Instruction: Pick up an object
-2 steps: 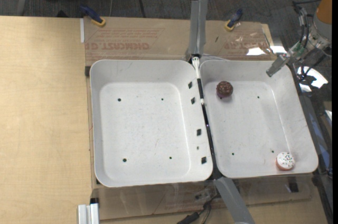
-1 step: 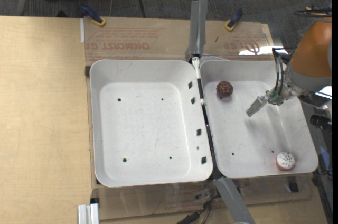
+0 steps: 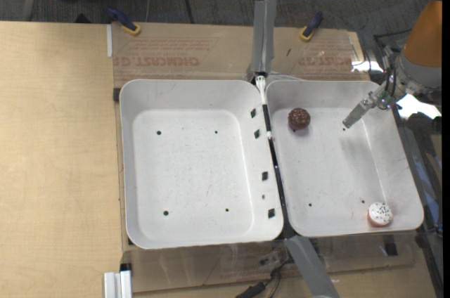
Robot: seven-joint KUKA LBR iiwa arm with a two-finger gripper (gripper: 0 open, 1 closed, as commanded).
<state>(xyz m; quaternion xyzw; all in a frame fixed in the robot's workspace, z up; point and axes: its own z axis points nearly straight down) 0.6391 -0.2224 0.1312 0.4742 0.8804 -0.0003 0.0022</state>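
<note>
The pincer (image 3: 349, 123), whose spread I cannot tell, hovers over the right bin (image 3: 330, 173); the round brown ball (image 3: 299, 119) may roll away if nudged.

Two bins sit side by side on the table (image 3: 56, 149); the right bin (image 3: 330, 170) holds a ball (image 3: 299, 118) at the back and a small round object (image 3: 380, 214) at the front corner.

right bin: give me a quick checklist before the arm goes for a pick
1. Targets in right bin: brown ball and white ball both there: ok.
2. Balls apart from each other: ok.
3. Brown ball away from the walls: ok.
4. White ball away from the walls: sits in the near right corner: not ok.
5. Gripper over the right bin, apart from both balls: ok.
6. Finger opening: cannot tell.
</note>
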